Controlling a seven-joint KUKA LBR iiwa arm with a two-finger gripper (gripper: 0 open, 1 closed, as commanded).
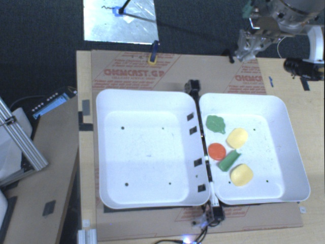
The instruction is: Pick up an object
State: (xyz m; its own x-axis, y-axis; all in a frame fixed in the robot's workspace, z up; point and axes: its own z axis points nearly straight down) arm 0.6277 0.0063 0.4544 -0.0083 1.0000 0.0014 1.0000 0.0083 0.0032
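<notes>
The right bin (284, 136) holds several small objects near its left side: a green leafy piece (215, 123), a yellow piece (237, 137), a red round piece (217, 150), a dark green stick (229, 160) and a second yellow piece (241, 175). My gripper (247, 49) hangs high at the top right, above the cardboard behind the right bin and well away from the objects. Nothing shows between its fingers.
The left bin (147, 151) lies beside the right one, joined by a row of black clips (195, 131). Both rest on a cardboard sheet (132, 71). A shiny metal plate (120, 13) lies at the back left. An aluminium frame (20, 144) stands at the far left.
</notes>
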